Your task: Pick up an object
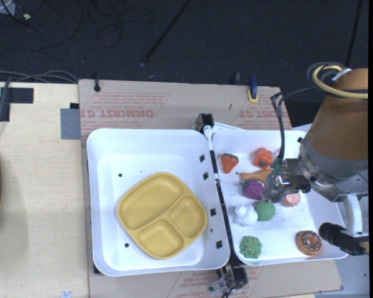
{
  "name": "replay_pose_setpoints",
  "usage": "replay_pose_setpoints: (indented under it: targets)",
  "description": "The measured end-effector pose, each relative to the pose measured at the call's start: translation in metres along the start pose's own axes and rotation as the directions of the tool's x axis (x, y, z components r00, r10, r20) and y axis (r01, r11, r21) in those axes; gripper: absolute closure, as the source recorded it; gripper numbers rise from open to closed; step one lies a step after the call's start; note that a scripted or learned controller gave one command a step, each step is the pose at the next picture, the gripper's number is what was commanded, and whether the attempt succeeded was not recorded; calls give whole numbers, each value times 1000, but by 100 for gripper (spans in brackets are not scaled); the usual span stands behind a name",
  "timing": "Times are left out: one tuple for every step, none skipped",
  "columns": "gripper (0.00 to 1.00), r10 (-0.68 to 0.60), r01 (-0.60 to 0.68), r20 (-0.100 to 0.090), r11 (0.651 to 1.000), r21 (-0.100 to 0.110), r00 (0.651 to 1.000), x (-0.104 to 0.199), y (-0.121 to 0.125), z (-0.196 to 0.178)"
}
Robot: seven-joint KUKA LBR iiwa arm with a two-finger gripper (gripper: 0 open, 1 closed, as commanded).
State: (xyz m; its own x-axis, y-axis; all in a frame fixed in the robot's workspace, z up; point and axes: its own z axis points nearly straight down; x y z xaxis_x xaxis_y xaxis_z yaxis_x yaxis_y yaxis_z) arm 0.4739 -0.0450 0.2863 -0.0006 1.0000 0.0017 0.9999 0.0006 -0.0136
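Observation:
The right bin (326, 219) holds several toy foods: a red strawberry (229, 162), an orange-red pepper (263, 158), a purple piece (253, 190), a green piece (265, 211), a white piece (244, 215), a bumpy green broccoli (250, 246), a pink piece (291, 198) and a brown donut (309, 243). My gripper (277, 187) hangs low over the middle of this bin, just right of the purple piece and above the green one. Its dark body hides what lies directly beneath it. I see nothing clearly held.
The left bin (105, 166) holds a yellow divided plate (162, 214). A black clip divider (212, 185) runs between the bins. The grey and orange arm (339, 135) covers the right bin's far right side. Cardboard (161, 104) lies under both bins.

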Motion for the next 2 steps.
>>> replay_pose_setpoints:
  targets:
    - [100, -3, 3, 1, 1000, -11, 1000, 35, 46, 8]
    - [100, -9, 9, -3, 1000, -28, 1000, 102, -1, -164]
